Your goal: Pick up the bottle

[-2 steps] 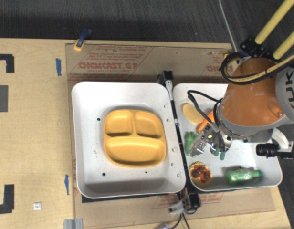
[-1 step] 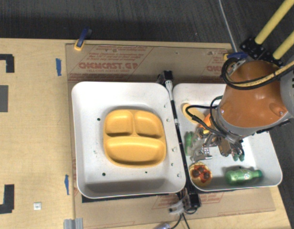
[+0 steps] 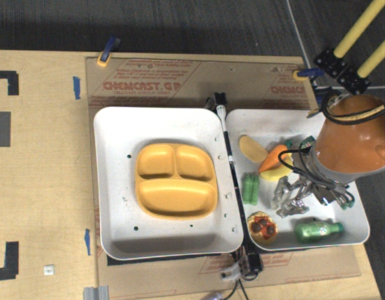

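Note:
A green bottle (image 3: 317,230) lies on its side near the front edge of the right bin (image 3: 361,220). My gripper (image 3: 291,199) hangs just above and left of it, over the middle of that bin, with its metal fingers (image 3: 284,191) pointing down and left. The orange band of the arm (image 3: 355,136) covers the bin's right part. Nothing shows between the fingers, and the bottle lies apart from them.
The right bin also holds a small green block (image 3: 250,188), an orange carrot-like piece (image 3: 272,158), a pale yellow piece (image 3: 252,147) and a red-and-brown item (image 3: 262,226). A yellow divided tray (image 3: 176,180) sits in the left bin (image 3: 111,186).

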Robot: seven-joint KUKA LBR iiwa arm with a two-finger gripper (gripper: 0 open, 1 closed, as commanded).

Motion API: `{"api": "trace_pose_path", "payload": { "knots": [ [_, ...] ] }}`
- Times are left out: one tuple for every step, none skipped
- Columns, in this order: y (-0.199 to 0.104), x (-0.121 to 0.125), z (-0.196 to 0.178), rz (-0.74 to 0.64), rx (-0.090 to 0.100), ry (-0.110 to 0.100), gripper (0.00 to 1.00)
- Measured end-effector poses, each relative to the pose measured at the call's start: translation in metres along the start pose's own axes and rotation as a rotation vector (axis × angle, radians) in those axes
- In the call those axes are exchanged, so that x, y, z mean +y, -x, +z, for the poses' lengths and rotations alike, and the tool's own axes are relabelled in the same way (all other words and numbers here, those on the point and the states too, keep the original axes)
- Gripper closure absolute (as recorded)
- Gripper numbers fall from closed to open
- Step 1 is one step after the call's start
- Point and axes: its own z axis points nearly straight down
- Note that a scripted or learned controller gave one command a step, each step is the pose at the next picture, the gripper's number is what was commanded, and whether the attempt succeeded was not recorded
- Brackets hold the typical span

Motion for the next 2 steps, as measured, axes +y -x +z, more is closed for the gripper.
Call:
{"api": "trace_pose_path", "payload": {
  "knots": [
    [0.064, 0.092, -0.067, 0.136, -0.005, 0.000, 1.00],
    [0.081, 0.138, -0.067, -0.279, -0.005, 0.000, 1.00]
  ]
}}
